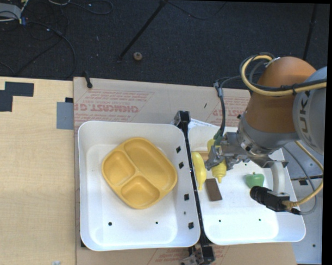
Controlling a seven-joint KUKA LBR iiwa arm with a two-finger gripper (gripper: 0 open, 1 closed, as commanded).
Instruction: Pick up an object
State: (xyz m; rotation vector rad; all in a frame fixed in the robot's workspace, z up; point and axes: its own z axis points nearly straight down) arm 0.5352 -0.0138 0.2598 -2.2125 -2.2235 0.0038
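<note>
My gripper [216,158] hangs over the left part of the right bin [260,236], with the grey arm and its orange band above and to the right. A small yellow object [219,171] shows right at the gripper's lower end, and I cannot tell whether it is held or just lies beneath. A longer yellow piece [198,167] lies beside the bin's left wall, just left of the gripper. Just below the gripper a brown block [213,189] rests on the bin floor. To the right of the gripper sits a green object [255,179].
The left bin [92,219] holds a yellow divided plate [139,172]. A black divider rail [189,179] runs between the two bins. The bins stand on a cardboard sheet [118,103] on a pale wooden bench.
</note>
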